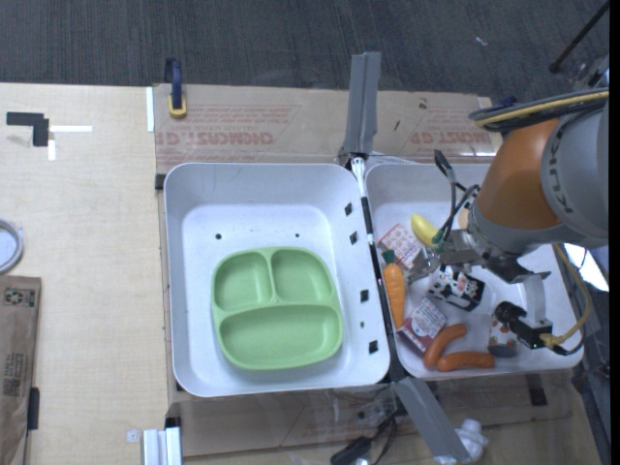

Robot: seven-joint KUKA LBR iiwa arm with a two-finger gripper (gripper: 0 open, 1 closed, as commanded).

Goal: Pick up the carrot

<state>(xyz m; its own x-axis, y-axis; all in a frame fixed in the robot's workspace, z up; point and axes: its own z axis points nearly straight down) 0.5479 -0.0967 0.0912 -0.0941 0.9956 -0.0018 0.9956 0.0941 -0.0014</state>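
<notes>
One gripper point(441, 264) hangs low over the right bin point(383, 177), its fingers lost in clutter, so I cannot tell their state. The carrot point(394, 294) lies just left of it, along the bin's left wall, with two sausages point(455, 349) and a banana point(423, 229) nearby. The left bin point(184, 260) holds a green divided plate point(278, 308).

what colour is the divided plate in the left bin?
Light green, clear in the camera view: the divided plate lies in the left bin.
</notes>
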